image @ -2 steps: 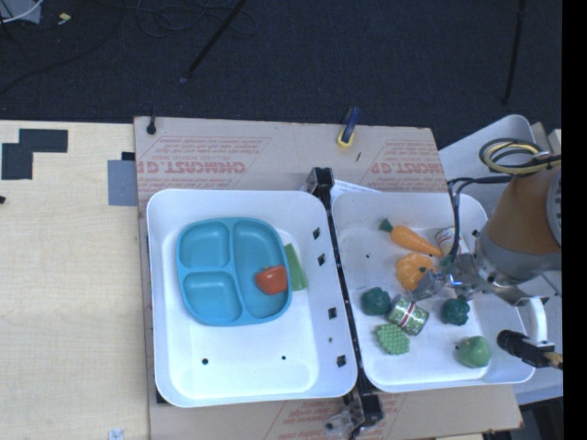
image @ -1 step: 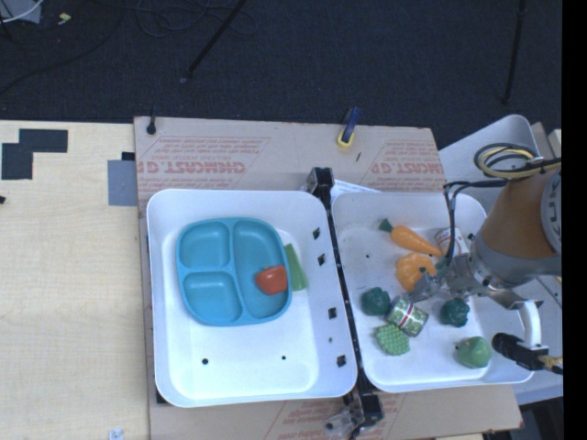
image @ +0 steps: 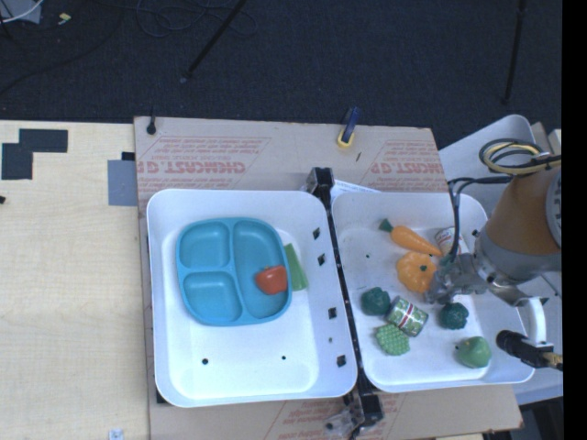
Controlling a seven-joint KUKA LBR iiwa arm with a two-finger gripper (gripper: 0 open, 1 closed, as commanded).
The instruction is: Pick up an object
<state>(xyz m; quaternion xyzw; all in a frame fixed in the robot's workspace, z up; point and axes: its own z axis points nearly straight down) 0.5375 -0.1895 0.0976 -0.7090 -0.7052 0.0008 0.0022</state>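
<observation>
Gripper (image: 448, 280) beside orange toy (image: 415, 271)

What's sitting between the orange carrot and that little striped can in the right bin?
In the camera view, an orange-yellow toy fruit lies between the carrot and the striped can.

Divided plate (image: 213, 269) in left bin (image: 174, 356), toys right.

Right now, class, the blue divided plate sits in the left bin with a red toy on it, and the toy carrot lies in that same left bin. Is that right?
Not quite. The blue divided plate does sit in the left bin with the red toy on it, but the toy carrot lies in the right bin, as the camera view shows.
</observation>
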